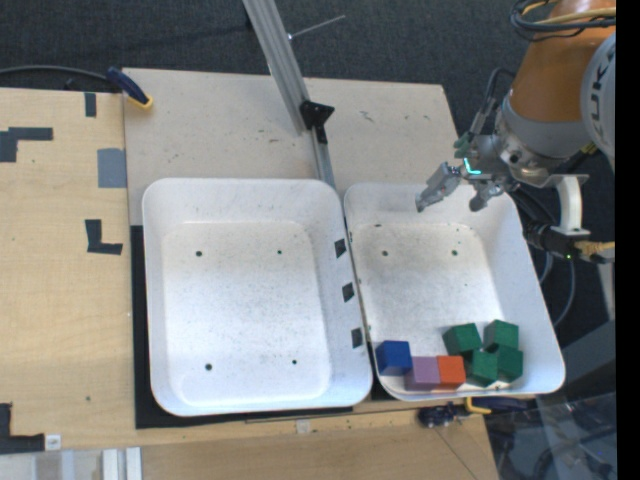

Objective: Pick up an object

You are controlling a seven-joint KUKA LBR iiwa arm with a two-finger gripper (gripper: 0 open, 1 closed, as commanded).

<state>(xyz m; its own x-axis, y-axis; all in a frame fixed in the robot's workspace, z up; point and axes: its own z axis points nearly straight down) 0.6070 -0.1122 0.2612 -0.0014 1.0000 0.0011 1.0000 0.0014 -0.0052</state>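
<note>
My gripper (458,195) hangs over the far right corner of the right bin (430,268), its two fingers spread open with nothing between them. At the near end of that bin lie several small blocks: a blue one (393,356), a purple one (426,371), an orange one (451,370) and several green ones (487,350). The blocks sit well away from the gripper, toward the front rim.
The left bin (245,293) stands beside the right one on a dark mat. A slanted metal rail (285,68) runs down to the gap between the bins. A blue and yellow tool (130,86) lies at the bench's far left.
</note>
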